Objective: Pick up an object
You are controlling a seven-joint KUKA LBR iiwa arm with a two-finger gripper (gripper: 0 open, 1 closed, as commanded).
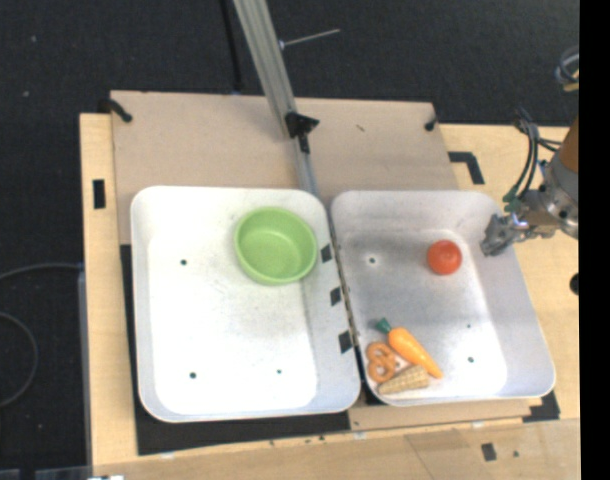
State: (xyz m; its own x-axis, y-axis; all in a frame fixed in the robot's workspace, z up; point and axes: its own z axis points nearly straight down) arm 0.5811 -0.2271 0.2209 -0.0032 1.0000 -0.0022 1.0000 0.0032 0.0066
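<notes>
Bench: light wooden bench top (100, 298) carrying two shallow white bins side by side.
Left bin: shallow white plastic bin (175, 368); it holds a round lime-green plastic bowl (275, 246), upright, at about 1 o'clock from the bin centre, near the upper right corner.
Right bin: shallow white plastic bin (405, 218), touching or just beside the left bin along the centre line.
Pick candidate 1: small round red ball-like object (445, 257), on the right bin floor at about 1 o'clock from that bin's centre.
Pick candidate 2: orange toy carrot with a green top (412, 347), lying tilted at about 6 o'clock from the bin centre, near the lower rim.
Pick candidate 3: orange pretzel-shaped piece (381, 360) and a tan ridged cone-shaped piece (405, 379), both just beside the carrot on its lower left.
End effector: grey two-finger gripper (497, 236) over the right rim of the right bin, at the upper right corner.
End effector state: cannot tell how far it is spread; nothing visible in its grasp.
Relative position: red object lies at about 8 o'clock from the gripper, near but apart; carrot group lies at about 7 o'clock, well apart.
Fixture: slanted grey metal pole (270, 63) above the bins at 12 o'clock.
</notes>
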